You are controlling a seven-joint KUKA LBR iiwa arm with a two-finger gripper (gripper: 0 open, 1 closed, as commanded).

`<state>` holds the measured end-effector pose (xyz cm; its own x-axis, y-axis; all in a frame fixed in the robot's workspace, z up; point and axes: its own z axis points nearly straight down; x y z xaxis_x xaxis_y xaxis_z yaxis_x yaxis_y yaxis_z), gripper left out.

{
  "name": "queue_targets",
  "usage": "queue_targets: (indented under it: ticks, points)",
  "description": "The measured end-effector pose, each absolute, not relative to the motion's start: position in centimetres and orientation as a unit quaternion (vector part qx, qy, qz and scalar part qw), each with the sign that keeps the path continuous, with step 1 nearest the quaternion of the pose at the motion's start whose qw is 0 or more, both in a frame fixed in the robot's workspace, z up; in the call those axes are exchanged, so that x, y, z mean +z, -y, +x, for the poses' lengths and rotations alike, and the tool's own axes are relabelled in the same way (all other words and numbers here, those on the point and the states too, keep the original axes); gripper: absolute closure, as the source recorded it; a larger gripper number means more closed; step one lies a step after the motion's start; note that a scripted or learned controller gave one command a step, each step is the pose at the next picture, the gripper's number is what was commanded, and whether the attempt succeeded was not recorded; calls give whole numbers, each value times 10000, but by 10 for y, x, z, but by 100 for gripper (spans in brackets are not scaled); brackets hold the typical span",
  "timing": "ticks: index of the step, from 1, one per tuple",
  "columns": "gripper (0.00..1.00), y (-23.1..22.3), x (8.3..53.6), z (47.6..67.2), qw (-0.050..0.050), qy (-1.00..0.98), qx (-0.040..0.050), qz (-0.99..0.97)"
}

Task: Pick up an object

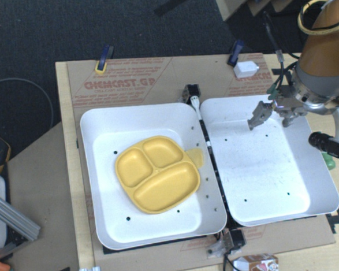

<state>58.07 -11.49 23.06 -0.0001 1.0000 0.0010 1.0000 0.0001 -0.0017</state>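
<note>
A yellow divided plate [157,173] with three compartments lies in the middle of the left bin [97,131]. A small pale yellow piece [195,157] pokes out from under its right edge. My gripper [272,116] hangs over the far right part of the right bin [267,206], well away from the plate. Its two grey fingers [258,115] stand apart, open, with nothing between them. The grey arm with its orange band [324,46] comes in from the upper right.
A small green thing [330,162] sits at the right bin's right rim. A white block [246,69] and two blue clamps [103,59] lie on the cardboard behind the bins. A black divider [208,152] runs between the bins.
</note>
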Motion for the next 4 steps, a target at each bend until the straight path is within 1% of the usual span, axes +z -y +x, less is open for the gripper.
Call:
queue_targets:
  ticks: [1,2,3,4]
  points:
    - [0,12,364,530,-30,7111,-49,-7030]
    - [0,-26,387,477,5,7091,-8,-7051]
    - [100,-24,396,480,-9,7079,-11,-7063]
    - [100,-82,438,480,-16,7094,-31,-7048]
